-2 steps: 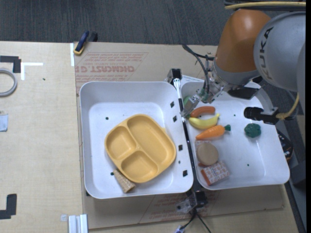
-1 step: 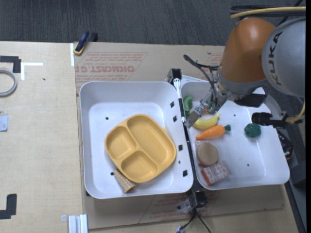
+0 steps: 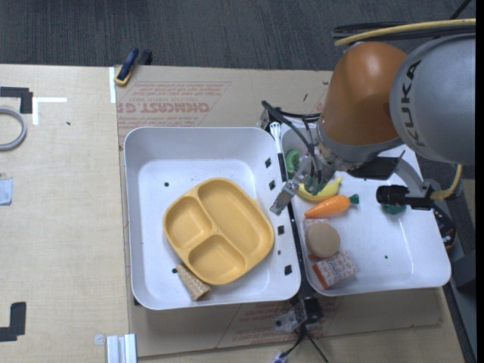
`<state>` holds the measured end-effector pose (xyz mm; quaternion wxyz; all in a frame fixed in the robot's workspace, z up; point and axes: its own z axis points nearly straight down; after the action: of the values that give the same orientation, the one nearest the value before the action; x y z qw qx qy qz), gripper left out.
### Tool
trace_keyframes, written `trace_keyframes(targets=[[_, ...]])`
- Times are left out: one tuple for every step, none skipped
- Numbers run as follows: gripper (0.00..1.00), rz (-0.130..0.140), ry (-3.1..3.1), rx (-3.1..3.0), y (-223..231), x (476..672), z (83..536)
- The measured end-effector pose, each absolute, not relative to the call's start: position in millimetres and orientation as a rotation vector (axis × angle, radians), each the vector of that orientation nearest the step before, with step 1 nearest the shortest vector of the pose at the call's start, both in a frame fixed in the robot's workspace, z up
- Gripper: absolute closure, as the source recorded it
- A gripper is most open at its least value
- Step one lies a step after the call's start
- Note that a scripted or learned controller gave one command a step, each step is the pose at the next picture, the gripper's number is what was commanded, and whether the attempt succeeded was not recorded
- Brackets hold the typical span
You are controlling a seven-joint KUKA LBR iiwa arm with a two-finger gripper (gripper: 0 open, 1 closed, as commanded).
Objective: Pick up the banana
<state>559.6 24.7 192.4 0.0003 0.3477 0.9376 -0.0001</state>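
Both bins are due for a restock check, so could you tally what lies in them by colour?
Yellow: 2, plate, banana
Orange: 1, carrot
Tan: 2, round piece, wafer
Red and white: 1, packet
Green or teal, partly hidden: 2, green piece, teal piece
Total: 8

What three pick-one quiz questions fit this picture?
1. Where is the banana? A) left bin B) right bin C) on the bench
2. What colour is the divided plate? A) blue B) yellow C) red
3. How is the carrot? A) standing on end B) cut in pieces C) lying on its side

Answers: 1 B, it lies in the right bin by the carrot. 2 B, its whole surface is yellow. 3 C, it lies whole and flat.
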Motion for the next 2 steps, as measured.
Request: trace_keyframes(targets=[[0.00,0.000,2.933,1.119,-34.6,591.9,192.3],[0.00,0.001,2.987,0.966,14.7,584.1,192.5]])
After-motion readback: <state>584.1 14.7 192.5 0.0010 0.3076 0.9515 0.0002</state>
